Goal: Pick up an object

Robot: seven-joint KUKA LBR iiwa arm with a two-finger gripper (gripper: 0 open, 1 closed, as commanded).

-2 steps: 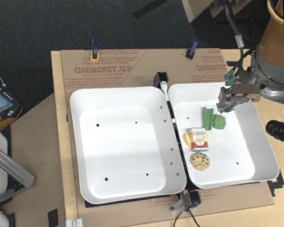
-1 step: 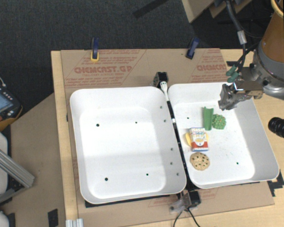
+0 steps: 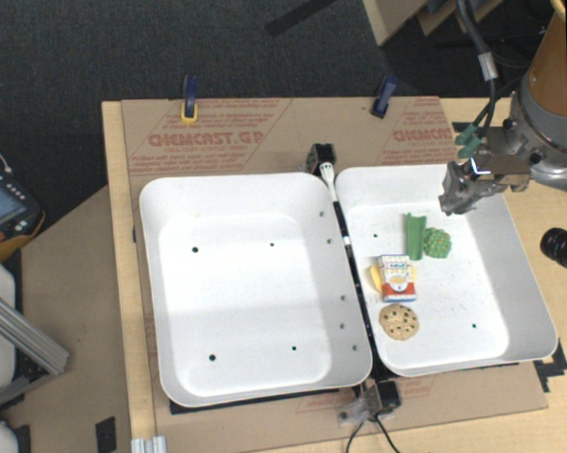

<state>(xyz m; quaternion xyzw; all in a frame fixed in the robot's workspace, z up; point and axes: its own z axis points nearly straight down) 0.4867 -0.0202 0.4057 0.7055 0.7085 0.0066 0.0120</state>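
A brown cardboard sheet (image 3: 260, 128) is being carried by the desk (image 3: 79, 277), and the word "CHEMCAST" is printed on it in red, readable at the upper left and again, partly covered, at the upper right. The rest of the lettering is too small to be read. The sheet is being held at its far edge by two clamps (image 3: 189, 101), one near each upper corner.

Two shallow white bins of smooth, glossy plastic with rounded corners are being shown side by side on the sheet, their inner rims touching. The left bin (image 3: 164, 273) is marked only by four small dark dots on its floor. Three objects are being held in the right bin (image 3: 521, 286), all gathered toward its left half.

The grey arm (image 3: 541, 116) is reaching in from the right, and its end effector (image 3: 459, 196) is being held over the upper part of the right bin, apart from the objects below. Whether it is open or closed cannot be told.

The largest object, a green toy vegetable (image 3: 428, 240) with a flat stalk and a bumpy round head, is lying near the bin's middle. Just below it, a small box (image 3: 396, 278) with a white, orange and yellow label is lying; its writing cannot be read. Nearest the front rim, one round tan cookie (image 3: 398, 322) with dark specks is lying just below the box.
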